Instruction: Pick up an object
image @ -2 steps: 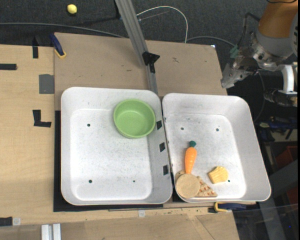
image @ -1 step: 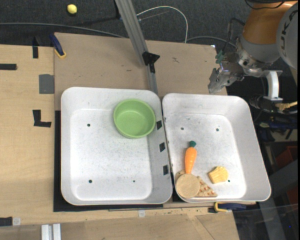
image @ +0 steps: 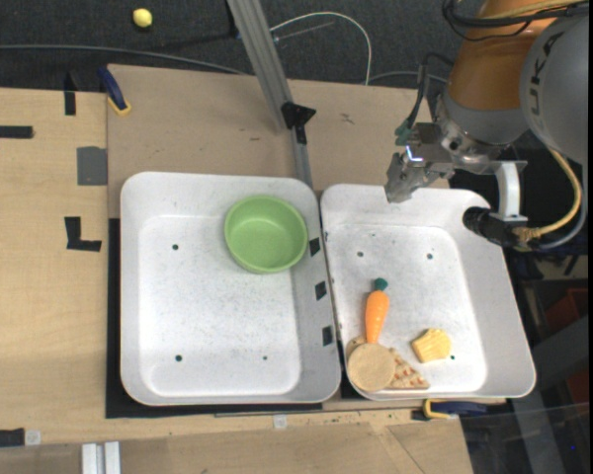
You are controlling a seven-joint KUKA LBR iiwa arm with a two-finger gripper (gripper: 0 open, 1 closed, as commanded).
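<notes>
Just an orange carrot (image: 377, 314), green-topped

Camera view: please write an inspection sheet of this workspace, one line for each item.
Surface: wooden bench bearing the left bin and the right bin.
Job's things: green bowl in the left bin; carrot, round cracker and yellow piece in the right bin.
Clutter: yellow ball beyond the bench.
Grippers: gripper above the right bin's far rim, holding nothing.
Cables: white cable behind the bench.
Surroundings: black tape marks at left.
</notes>
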